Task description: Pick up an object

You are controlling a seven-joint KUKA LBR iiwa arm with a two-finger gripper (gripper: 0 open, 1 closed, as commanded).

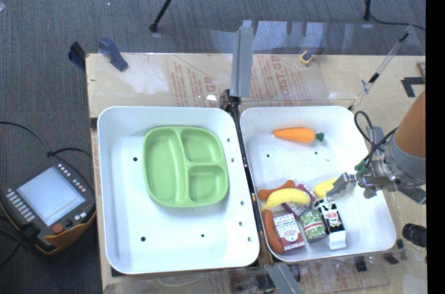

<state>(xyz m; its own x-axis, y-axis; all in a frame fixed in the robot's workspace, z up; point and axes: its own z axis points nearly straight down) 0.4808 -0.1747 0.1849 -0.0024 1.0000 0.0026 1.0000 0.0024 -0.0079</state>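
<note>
Teach pendant (47, 206) beside bench (167, 80)

Two shallow white bins sit side by side on the surface: the left bin (118, 147) and the right bin (348, 126). The left one carries a single green divided plate (185, 165) with three compartments. The right one carries one orange carrot (295, 135), one yellow banana (285, 197), two reddish sausages, one (277, 191) behind the banana and one (270, 229) at the front, and three small cartons (311, 226) in a row.
</note>
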